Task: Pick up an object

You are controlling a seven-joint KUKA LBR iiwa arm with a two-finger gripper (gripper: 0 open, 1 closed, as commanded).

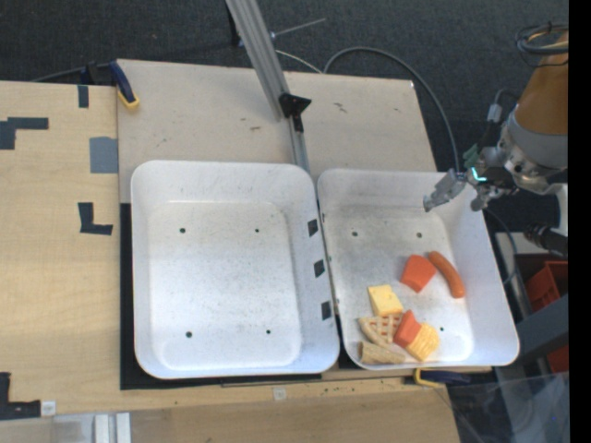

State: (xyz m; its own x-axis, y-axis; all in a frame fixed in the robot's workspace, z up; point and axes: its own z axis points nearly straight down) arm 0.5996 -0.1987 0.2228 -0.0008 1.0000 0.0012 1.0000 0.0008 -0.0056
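Note:
Several toy food pieces lie in the front of the right bin (369, 201): an orange-red block (417, 272), an orange sausage shape (446, 274), a yellow cube (385, 299), a tan waffle piece (377, 328), a small red piece (406, 329) and a yellow ridged piece (425, 342). My gripper (460, 196) hangs over the bin's far right corner, well behind the pieces. Its fingers stand apart, with nothing between them.
The left bin (222, 178) sits beside the right one, their rims touching. A metal pole (263, 49) slants across the bench behind the bins. A blue and yellow clamp (125, 86) lies at the far left, and a cable (406, 67) curves behind the right bin.

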